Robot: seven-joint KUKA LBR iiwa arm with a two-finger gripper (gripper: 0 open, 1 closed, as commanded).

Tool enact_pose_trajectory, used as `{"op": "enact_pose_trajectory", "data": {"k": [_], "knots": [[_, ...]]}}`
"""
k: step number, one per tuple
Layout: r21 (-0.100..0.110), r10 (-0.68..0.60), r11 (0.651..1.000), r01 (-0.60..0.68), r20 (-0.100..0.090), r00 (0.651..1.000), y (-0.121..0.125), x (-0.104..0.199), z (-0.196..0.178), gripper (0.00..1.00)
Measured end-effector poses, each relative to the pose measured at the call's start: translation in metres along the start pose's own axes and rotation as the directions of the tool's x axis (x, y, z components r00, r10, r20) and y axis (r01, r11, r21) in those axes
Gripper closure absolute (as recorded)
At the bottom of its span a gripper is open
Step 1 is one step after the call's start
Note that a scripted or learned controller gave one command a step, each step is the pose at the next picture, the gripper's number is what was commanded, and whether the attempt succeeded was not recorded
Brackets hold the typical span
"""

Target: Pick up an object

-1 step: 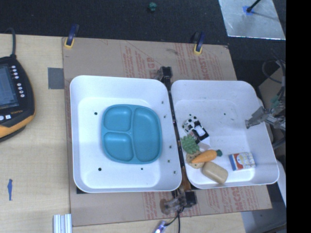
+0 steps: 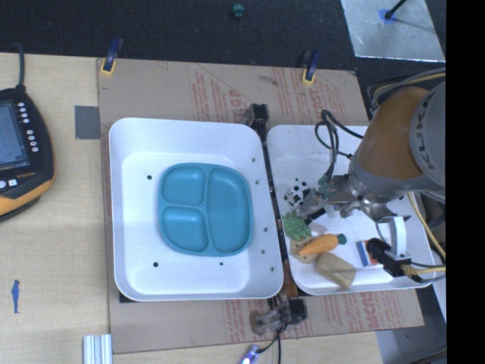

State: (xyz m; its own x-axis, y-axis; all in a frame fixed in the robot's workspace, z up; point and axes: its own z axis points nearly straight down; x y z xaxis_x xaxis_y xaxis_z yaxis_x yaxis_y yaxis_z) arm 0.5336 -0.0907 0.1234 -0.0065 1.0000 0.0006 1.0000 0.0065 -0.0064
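The right bin (image 2: 303, 144) holds a small cluster of candidates near its left wall. A toy carrot (image 2: 318, 245), orange with a green tip, lies roughly crosswise in the lower part of that bin. Just below it, touching or nearly so, lies a tan lump (image 2: 336, 269), rounded and tapered, perhaps a bread or potato toy. To the carrot's upper left sits a green leafy piece (image 2: 295, 224), and above that a small black-and-white spotted thing (image 2: 298, 194), too small to identify. A blue-and-white item (image 2: 365, 255) lies nearer the bin's right side, partly under the arm's hardware.

Handling judgement: all appear to be light play pieces. The carrot looks stiff and smooth, likely slippery plastic; its narrow middle, taken across the short axis, offers the surest hold. The tan lump is broader and may be softer. The leafy piece looks flat and irregular, a poor target.

The gripper (image 2: 322, 201) is low over the bin, beside the leafy piece and the spotted thing. Whether it is released or clenched cannot be told; cables and the wrist hide it. Nothing is visibly held.

The left bin (image 2: 121, 203) carries a blue divided plate (image 2: 205, 208). A control pendant (image 2: 19, 154) rests on the bench at far left.
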Motion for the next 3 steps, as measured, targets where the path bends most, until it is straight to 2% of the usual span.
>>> {"op": "enact_pose_trajectory", "data": {"k": [1, 2, 3], "knots": [[-0.007, 0.0, 1.0, 0.0, 0.001, 1.0, 0.052, -0.003, 0.028, 0.0], [-0.007, -0.001, 1.0, 0.001, -0.001, 1.0, 0.053, -0.003, 0.018, 1.0], [-0.004, 0.002, 1.0, -0.002, 0.0, 1.0, 0.062, 0.053, -0.069, 1.0]]}}
